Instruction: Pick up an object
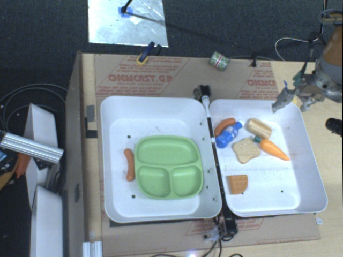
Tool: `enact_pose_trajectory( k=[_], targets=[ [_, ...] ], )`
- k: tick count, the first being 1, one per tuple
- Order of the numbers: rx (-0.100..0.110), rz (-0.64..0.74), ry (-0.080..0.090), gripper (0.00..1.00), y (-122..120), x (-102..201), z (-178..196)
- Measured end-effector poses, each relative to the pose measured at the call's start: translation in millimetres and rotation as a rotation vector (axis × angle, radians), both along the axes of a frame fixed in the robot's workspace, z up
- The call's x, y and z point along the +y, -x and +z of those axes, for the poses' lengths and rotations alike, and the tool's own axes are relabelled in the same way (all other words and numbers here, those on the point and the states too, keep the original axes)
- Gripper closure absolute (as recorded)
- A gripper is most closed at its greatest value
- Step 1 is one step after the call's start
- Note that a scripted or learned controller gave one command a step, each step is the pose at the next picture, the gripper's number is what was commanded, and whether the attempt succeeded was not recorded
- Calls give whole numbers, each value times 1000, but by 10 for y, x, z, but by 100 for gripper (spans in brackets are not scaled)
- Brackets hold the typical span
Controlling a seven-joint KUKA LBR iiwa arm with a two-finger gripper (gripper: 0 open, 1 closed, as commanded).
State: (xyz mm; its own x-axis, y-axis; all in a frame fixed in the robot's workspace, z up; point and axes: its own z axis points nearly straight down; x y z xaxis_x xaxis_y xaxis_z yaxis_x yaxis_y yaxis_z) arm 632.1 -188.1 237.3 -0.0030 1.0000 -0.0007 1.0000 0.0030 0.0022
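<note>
The gripper [292, 98], fingers spread and holding nothing, hovers over the right bin's [308, 159] far right corner, well apart from the carrot [274, 149] near mid-bin.

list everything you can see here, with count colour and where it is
white bins: 2, white, side by side on the bench
divided plate: 1, green, in the left bin
sausage: 1, orange-brown, left bin, beside the plate's left edge
second sausage: 1, orange-red, right bin, upper left
blue toy: 1, blue, right bin, just below that sausage
bread roll: 1, tan, right bin, upper middle
carrot: 1, orange, right bin, below the roll
bread slice: 1, beige, right bin, left of the carrot
cracker: 1, orange-brown, right bin, lower part
pincer: 1, grey, above the right bin's upper right corner
</note>
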Motion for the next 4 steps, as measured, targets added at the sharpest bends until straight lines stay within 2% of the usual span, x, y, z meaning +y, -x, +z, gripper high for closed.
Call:
enact_pose_trajectory(
  k=[1, 2, 3, 4],
  targets=[
    [-1, -1, 0, 0, 142, -4, -1527],
    [-2, 2, 0, 0, -353, 302, -1468],
    [1, -2, 0, 0, 26, 355, -1529],
    [0, -2, 2, 0, 408, 873, -1525]
  ],
)
